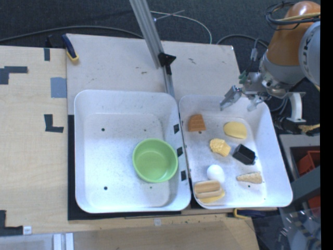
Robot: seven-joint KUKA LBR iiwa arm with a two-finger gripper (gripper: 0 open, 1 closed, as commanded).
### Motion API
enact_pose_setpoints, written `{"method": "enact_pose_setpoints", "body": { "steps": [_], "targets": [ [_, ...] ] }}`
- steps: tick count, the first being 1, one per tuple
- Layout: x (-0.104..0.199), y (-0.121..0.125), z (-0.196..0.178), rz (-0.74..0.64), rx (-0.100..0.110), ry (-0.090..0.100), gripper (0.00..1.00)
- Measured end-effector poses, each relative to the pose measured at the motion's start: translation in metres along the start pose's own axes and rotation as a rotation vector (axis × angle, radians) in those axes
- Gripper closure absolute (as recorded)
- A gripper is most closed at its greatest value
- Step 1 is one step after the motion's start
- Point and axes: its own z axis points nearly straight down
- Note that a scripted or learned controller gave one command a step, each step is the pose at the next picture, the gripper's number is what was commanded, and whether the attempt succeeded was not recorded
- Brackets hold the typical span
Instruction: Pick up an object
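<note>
My gripper [241, 101] hangs open over the far edge of the right bin [276, 155], with nothing between its fingers. Below it in that bin lie a brown bread slice [196, 123], a yellow oval piece [235, 129], a lumpy yellow piece [220, 147], a black block [243, 154], a white egg [215, 173], a tan wedge [250, 178] and a hot dog bun [209, 190]. The yellow oval piece is the closest to the fingers, a little below them.
The left bin [104, 113] holds a green bowl [154, 160] near its right wall. A grey metal post [148, 25] rises from between the bins at the back. Cables lie on the dark floor behind the bench.
</note>
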Motion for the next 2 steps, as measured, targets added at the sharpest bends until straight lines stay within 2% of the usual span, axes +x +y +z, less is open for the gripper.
{"method": "enact_pose_setpoints", "body": {
  "steps": [1, 2],
  "targets": [
    [0.000, 0.000, 0.000, 0.000, 0.000, 0.000, 0.00],
    [-0.010, -0.001, 0.052, 0.002, 0.005, -0.001, 0.00]
  ]
}}
